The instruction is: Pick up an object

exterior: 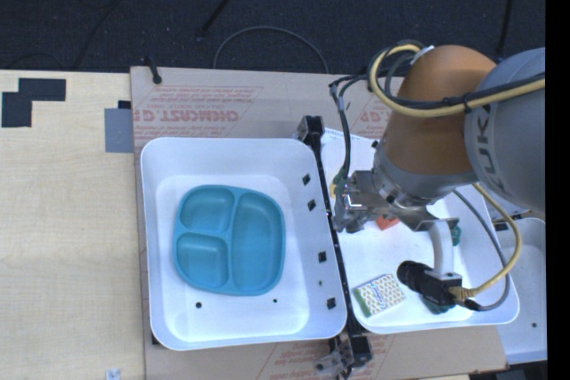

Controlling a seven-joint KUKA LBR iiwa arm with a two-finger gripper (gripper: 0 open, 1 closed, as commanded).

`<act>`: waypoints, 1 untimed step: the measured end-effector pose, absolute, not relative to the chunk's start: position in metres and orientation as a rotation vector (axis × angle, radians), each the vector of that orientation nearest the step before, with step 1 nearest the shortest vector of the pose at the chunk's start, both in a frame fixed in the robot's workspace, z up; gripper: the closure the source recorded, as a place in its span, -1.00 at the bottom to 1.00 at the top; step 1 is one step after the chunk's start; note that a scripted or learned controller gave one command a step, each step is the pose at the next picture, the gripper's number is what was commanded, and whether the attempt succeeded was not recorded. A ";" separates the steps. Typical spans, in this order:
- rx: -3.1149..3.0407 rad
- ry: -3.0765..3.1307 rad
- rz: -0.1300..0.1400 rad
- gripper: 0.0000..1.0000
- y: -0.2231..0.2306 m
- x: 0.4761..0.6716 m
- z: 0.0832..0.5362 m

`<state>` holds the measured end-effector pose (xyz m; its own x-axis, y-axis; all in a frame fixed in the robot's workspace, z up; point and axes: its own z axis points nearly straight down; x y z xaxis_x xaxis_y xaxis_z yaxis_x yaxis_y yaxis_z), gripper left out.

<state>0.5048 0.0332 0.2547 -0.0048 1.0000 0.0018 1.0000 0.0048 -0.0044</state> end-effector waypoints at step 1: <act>-2.213 -2.223 0.005 1.00 0.083 0.495 0.253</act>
